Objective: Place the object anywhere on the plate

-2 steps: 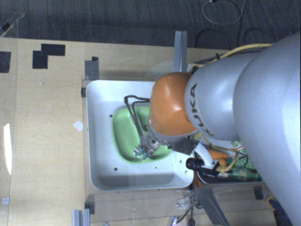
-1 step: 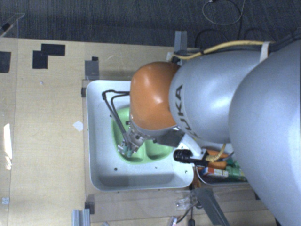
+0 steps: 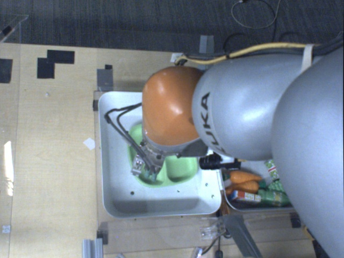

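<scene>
The big grey arm (image 3: 258,106) with its orange band (image 3: 169,106) covers much of the left bin (image 3: 115,198) and nearly all of the right bin (image 3: 228,200). The green plate (image 3: 180,168) lies in the middle of the left bin, half hidden. The gripper (image 3: 144,168) stands over the plate's left edge; its state I cannot tell. Orange and green objects (image 3: 244,184) are in the right bin's near-left corner, well apart from the gripper.
</scene>
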